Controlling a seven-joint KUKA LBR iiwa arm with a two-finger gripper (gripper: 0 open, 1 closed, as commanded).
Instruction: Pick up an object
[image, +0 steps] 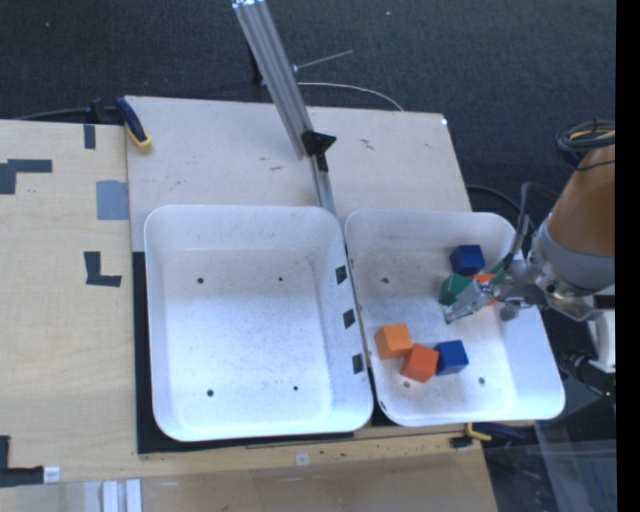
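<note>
The right bin (520, 400) holds several small blocks. A blue cube (466, 259) lies at its upper right, with a green block (455, 288) just below it. Lower down sit an orange cube (393, 339), a red-orange cube (419, 362) and a second blue cube (452, 356). My gripper (468, 303) reaches in from the right and is low in the bin. It sits right against the green block's lower right side. Whether the green block is gripped is not visible.
The left bin (160, 300) stands beside the right one, their rims meeting at the middle. A slanted metal rail (285, 85) crosses the bench behind the bins. A yellow and blue clamp (133, 124) sits at the bench's far left corner.
</note>
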